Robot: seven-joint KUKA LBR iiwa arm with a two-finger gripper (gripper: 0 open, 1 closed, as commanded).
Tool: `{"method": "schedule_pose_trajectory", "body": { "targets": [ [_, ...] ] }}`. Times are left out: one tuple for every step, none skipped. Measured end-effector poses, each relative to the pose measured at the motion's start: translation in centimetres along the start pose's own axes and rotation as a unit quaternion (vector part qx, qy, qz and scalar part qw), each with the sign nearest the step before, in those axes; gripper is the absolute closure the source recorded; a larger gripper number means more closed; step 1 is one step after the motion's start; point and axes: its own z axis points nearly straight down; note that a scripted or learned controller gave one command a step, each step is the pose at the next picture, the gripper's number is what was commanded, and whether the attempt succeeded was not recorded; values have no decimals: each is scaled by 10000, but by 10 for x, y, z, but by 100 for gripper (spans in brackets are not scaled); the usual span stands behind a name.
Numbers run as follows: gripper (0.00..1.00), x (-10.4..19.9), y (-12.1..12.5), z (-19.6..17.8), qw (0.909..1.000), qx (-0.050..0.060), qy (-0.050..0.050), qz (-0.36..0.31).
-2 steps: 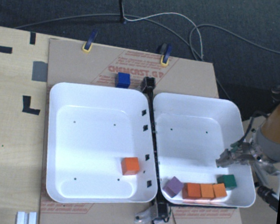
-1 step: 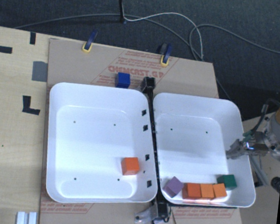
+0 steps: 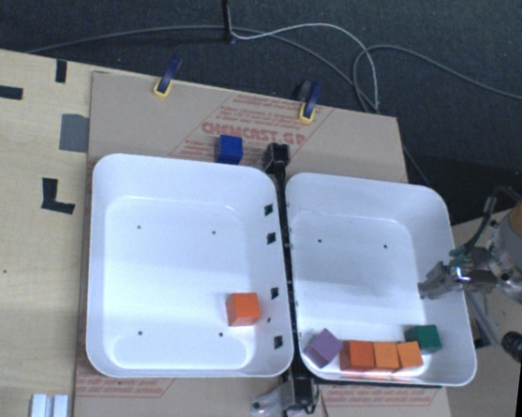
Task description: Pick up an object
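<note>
Grey arm [image 3: 521, 244] low over right bin's [image 3: 376, 193] edge, gripper [image 3: 446, 278] aperture indiscernible.

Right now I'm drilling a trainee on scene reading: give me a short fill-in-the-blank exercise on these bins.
1. The left bin holds one ___ block.
2. The purple block lies in the ___ bin.
3. The blue block sits on the ___, outside both bins.
4. The claw hangs over the right bin's ___ edge.

Missing: orange; right; cardboard; right
</note>
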Motion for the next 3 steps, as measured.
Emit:
{"method": "schedule_pose_trajectory", "body": {
  "targets": [
    [100,52,10,-7,10000,-5,6,-23],
    [100,104,17,-2,10000,1,6,-24],
    [100,160,15,6,10000,2,6,-21]
  ]
}}
